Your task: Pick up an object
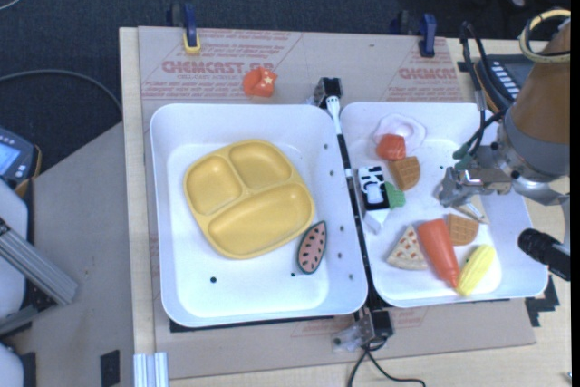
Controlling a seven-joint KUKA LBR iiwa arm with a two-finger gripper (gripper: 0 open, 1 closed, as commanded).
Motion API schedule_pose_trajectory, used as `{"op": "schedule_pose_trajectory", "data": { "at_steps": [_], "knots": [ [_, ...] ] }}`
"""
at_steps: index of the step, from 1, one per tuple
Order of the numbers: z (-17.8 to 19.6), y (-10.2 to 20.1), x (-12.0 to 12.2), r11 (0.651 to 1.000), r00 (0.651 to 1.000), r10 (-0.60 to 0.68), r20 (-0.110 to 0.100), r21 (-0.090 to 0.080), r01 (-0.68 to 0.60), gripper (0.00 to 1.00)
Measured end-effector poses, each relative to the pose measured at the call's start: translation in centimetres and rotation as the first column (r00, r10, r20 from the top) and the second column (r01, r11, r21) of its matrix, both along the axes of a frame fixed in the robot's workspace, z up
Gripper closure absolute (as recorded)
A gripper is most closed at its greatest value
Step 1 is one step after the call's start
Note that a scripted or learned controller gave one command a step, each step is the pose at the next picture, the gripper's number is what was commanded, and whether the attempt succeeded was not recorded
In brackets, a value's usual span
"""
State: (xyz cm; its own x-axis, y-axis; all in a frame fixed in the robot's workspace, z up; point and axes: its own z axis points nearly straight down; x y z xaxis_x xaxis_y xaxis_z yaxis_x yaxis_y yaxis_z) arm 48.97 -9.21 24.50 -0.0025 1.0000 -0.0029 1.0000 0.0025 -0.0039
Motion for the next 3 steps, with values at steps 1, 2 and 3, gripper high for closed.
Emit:
{"op": "schedule_pose_trajectory", "data": {
  "at_steps": [1, 2, 3],
  "knots": [
    [-6.6, 11.3, -1.2, 1.000, 1.000, 0.009, -0.010, 0.008, -0.009, 1.00],
    [-6.1, 19.3, -1.1, 1.000, 1.000, 0.007, 0.001, 0.005, -0.008, 1.00],
    [1.1, 18.7, -0.9, 1.000, 1.000, 0.000, 0.009, 0.003, 0.000, 1.00]
  ]
}}
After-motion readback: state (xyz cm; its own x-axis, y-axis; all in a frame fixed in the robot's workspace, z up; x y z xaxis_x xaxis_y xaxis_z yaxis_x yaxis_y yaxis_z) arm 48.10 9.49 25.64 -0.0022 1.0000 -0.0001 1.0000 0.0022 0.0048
